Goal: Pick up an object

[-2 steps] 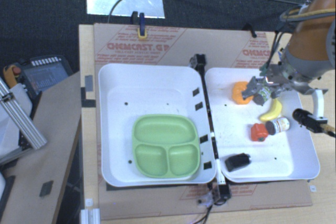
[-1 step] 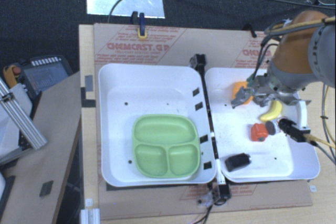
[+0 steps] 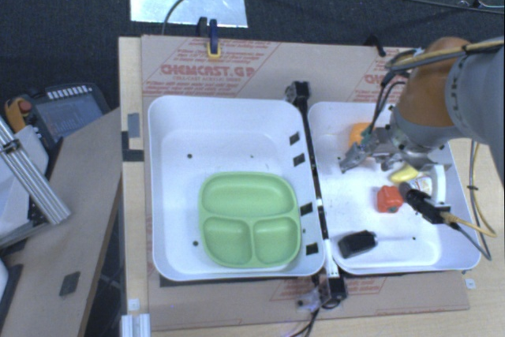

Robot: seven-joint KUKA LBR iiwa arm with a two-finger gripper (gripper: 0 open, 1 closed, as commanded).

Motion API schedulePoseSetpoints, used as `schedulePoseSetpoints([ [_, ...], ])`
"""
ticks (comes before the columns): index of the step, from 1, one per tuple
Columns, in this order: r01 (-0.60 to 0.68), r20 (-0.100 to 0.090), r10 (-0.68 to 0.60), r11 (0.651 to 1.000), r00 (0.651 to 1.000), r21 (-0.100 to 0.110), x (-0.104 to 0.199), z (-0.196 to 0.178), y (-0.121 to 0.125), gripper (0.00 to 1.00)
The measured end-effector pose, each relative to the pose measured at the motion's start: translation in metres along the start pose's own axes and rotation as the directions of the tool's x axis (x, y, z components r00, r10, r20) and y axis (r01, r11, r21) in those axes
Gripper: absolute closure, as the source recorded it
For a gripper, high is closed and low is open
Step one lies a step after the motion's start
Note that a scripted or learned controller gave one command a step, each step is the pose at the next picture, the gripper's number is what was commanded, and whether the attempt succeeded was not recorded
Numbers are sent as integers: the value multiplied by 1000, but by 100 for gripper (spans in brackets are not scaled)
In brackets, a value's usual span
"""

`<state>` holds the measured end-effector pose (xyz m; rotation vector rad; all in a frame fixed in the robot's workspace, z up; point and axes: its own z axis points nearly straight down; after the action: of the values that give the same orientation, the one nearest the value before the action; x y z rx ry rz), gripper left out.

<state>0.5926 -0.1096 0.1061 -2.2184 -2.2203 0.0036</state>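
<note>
In the right bin [image 3: 347, 201] lie several small objects. An orange ball-like piece [image 3: 359, 131] sits near the bin's back left. A yellow piece [image 3: 403, 173] and a red-orange block [image 3: 388, 199] lie mid-right. Near the front edge rests a black block [image 3: 356, 243]. My gripper [image 3: 372, 151] hangs low over the middle of this bin, just right of the orange piece and left of the yellow one. The grey wrist with its orange band [image 3: 426, 95] covers the bin's back right. Nothing is visibly held.
The left bin [image 3: 177, 138] carries a green three-section plate [image 3: 249, 219] at its front. A black divider strip [image 3: 306, 162] with clips runs between the bins. Cables trail from the arm over the right bin's right rim [image 3: 465, 229].
</note>
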Motion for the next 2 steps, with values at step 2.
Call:
schedulePoseSetpoints([
  [2, 3, 2, -3, 1000, 1000, -10, 0, -58, 3, 100],
])
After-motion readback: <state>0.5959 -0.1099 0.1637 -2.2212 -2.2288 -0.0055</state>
